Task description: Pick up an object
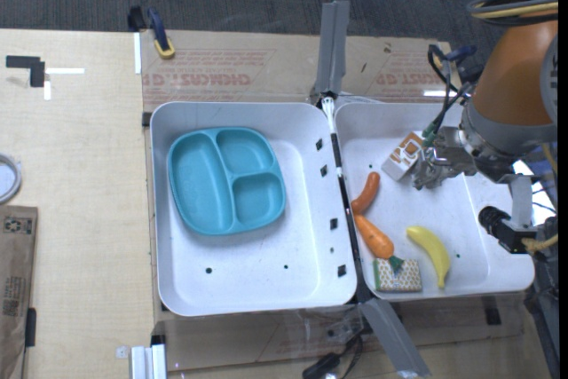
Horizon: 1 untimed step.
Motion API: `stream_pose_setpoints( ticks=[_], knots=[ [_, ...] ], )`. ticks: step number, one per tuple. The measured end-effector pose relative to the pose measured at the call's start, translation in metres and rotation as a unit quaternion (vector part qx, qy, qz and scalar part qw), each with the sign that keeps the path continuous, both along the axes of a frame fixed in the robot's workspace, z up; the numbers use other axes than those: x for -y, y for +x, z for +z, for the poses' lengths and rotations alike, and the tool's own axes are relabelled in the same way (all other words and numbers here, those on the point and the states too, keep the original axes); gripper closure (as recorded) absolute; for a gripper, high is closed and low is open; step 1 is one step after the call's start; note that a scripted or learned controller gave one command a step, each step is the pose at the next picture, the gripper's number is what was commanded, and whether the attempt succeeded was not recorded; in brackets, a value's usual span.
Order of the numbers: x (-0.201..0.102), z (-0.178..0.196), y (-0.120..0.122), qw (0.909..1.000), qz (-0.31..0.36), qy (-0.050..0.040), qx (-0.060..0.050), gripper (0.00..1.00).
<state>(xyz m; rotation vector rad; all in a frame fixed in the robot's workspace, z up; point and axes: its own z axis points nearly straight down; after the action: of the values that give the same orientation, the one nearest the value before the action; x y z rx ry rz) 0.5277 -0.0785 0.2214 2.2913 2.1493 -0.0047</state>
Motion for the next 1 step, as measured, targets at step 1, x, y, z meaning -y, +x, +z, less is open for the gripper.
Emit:
stream_pose_setpoints(
  ticks=[1],
  knots=[
    [0.0000,-0.0001,-0.0001,1.0000,0.000,0.0001,0.000,0.00]
  ],
)
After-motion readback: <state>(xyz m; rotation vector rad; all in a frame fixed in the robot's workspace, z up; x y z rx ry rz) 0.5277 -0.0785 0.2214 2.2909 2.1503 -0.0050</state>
